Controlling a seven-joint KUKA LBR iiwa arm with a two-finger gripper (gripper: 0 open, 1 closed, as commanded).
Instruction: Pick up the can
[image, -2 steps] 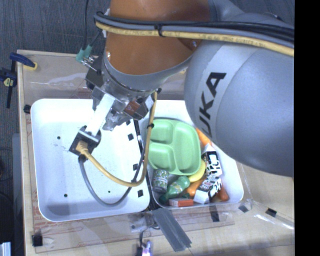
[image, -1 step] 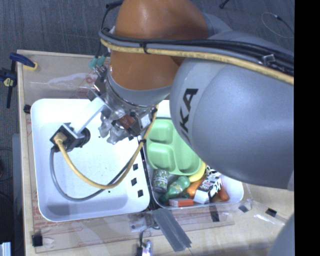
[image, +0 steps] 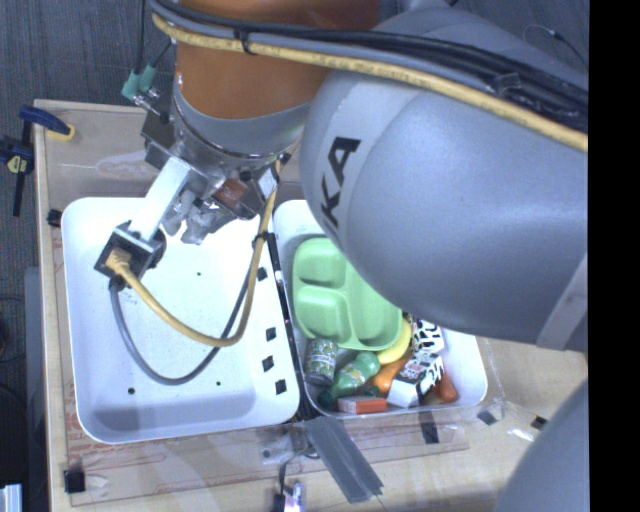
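Observation:
The can (image: 322, 360), small with a green and silver label, lies in the right bin (image: 470, 385) near its front left corner, just below a green divided tray (image: 335, 295). My gripper (image: 192, 222) hangs over the back of the left bin (image: 100, 400), well away to the upper left of the can. Its two metal fingers (image: 178, 214) point down-left, open, with nothing between them. The big grey arm hides most of the right bin's back half.
Beside the can lie a green-topped item (image: 352, 378), a yellow banana (image: 395, 348), orange pieces (image: 388, 378) and a black-and-white box (image: 426, 350). A black block (image: 128, 252) with yellow and grey cables (image: 190, 335) hangs over the left bin.

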